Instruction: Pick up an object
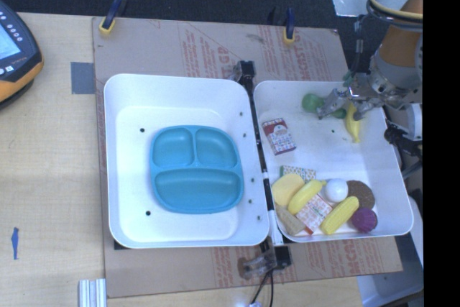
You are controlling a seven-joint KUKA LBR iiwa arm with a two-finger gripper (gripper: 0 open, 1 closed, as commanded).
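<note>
Jaws: cannot tell whether apart or together, the metal of the gripper (343, 101) too small and cluttered to read; hanging low over the far part of the right bin (388, 223), under the grey arm (392, 54) with its orange band, reaching in from the right. Just beside the gripper on its left, a green object (312, 102), round, touching or nearly touching the metal; contact not clear. Just beside it on the right, a yellow banana (353, 126), lying lengthwise towards the near side, upper end under the gripper body; nothing clearly seen between the fingers.

Elsewhere in the right bin: a small red-and-white box (278, 136) near the left wall, well apart from the gripper; along the near wall, a crowded heap of toy food: a yellow disc (287, 189), a yellow corn-like piece (305, 195), a white ball (336, 190), a brown round piece (360, 193), a purple ball (364, 219), another yellow long piece (339, 215), a patterned packet (312, 213), all touching or overlapping.

In the left bin (129, 226): a blue sectioned plate (195, 169), flat, roughly centred.

Beyond the bins: cardboard sheet (180, 47) clamped by a yellow clip (109, 19) and a blue clip (289, 25); an orange-edged pendant (13, 50) at the far left.
</note>
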